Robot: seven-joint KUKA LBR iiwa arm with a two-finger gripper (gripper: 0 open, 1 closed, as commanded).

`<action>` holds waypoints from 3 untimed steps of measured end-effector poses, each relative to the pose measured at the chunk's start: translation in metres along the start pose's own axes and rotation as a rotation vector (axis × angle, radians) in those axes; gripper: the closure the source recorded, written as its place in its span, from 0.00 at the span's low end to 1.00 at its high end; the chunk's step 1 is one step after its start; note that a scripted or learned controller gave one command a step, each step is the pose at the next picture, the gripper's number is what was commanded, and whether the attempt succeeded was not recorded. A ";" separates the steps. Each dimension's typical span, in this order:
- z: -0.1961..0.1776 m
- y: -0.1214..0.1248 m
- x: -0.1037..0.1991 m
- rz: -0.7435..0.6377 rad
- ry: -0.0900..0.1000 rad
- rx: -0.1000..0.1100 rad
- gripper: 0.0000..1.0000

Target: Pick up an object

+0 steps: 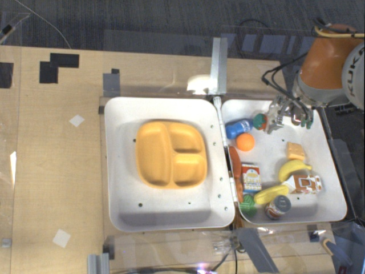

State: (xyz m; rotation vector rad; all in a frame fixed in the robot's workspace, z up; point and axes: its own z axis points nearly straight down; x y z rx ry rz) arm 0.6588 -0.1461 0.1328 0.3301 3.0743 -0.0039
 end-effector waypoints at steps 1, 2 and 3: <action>-0.014 0.002 -0.004 -0.004 -0.012 -0.001 1.00; -0.028 0.003 -0.007 -0.007 -0.024 -0.002 1.00; -0.042 0.004 -0.011 -0.009 -0.036 -0.002 1.00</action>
